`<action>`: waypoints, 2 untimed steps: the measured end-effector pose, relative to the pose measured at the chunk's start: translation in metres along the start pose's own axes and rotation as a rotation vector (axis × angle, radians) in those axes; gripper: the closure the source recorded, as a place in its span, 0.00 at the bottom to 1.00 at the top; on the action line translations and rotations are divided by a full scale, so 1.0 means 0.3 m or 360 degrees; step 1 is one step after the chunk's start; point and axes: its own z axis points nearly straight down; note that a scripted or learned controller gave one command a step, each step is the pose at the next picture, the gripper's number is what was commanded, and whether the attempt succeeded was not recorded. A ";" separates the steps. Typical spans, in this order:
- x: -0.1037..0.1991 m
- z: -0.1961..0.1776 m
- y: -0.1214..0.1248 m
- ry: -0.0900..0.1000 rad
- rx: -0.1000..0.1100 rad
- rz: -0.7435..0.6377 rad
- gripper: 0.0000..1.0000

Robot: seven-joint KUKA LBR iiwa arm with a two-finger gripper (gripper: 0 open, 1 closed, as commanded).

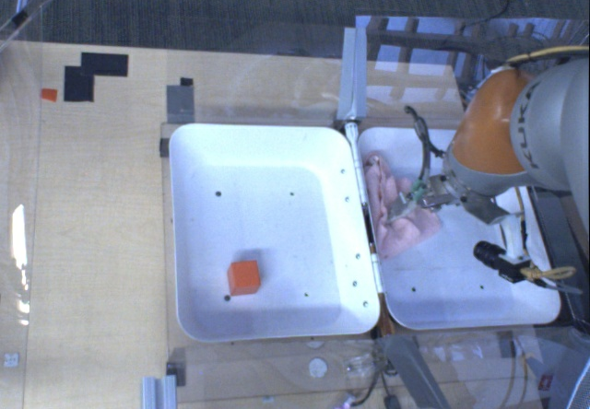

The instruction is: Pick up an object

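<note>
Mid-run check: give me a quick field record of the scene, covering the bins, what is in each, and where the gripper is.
left bin: holds one orange cube, near its front left corner
right bin: holds a pink soft object, against its left wall
gripper: low over the pink soft object, at its right side
finger state: cannot tell
grasp: not confirmed
arm: reaches in from the right, over the right bin
</note>
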 end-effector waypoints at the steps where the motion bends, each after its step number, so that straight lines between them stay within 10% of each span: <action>1: 0.000 0.000 -0.013 0.0001 -0.0001 -0.0147 0.00; 2: -0.012 0.002 -0.018 0.0008 0.0002 -0.0116 0.00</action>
